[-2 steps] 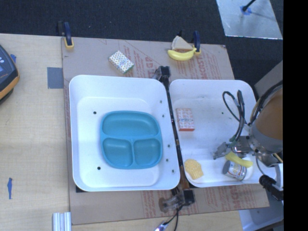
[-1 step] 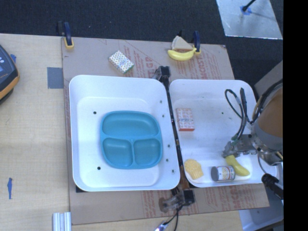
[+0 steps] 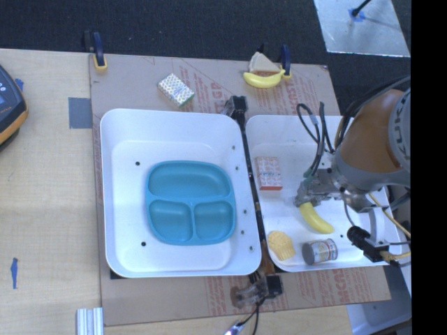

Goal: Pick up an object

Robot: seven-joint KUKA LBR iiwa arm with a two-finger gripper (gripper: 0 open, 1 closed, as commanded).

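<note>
In the right bin, nearest the camera, a small can lies on its side at about 6 o'clock, close to the front wall. Just beside it, at 7 o'clock, sits a knobbly yellow lump, possibly a toy corn cob, though the view is too coarse to be sure.

A little farther in, the banana lies flat on the bin floor just below the centre. It is tilted, with its upper end pointing towards 11 o'clock. The gripper hangs right over that upper end, near the middle of the bin. Whether it is spread or pressed together cannot be told from this angle, nor whether it touches the fruit. The grey and orange arm rises from it towards 2 o'clock.

At 9 o'clock in the same bin, near the dividing wall, a small red and white box lies flat, well apart from the banana.

The left bin holds a blue divided plate at its centre.

Beyond both bins, on the brown board, a patterned little box lies at 12 o'clock from the left bin. A second yellow fruit rests at 11 o'clock from the right bin.
</note>
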